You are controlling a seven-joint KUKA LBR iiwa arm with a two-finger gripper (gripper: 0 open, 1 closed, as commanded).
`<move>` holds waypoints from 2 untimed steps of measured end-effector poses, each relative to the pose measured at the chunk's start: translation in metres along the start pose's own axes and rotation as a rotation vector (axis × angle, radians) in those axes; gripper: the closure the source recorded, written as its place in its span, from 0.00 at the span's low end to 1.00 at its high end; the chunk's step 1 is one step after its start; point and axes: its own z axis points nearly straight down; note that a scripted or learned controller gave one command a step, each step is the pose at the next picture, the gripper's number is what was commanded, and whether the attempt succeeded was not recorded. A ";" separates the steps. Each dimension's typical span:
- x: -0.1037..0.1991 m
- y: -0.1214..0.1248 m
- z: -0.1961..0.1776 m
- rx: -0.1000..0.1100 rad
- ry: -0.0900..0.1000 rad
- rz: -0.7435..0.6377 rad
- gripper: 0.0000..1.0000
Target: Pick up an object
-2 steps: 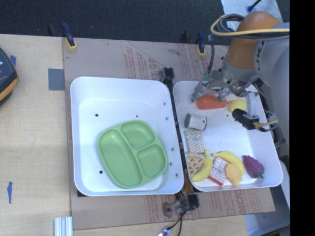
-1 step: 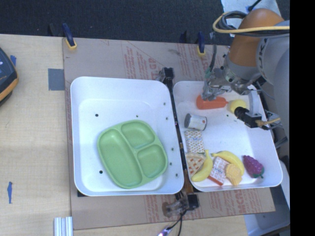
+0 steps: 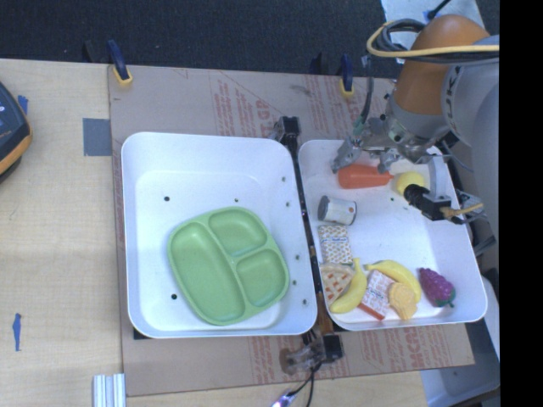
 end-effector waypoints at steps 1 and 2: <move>-0.005 0.001 0.029 0.001 -0.001 0.004 0.00; -0.005 0.004 0.014 -0.004 -0.001 0.003 1.00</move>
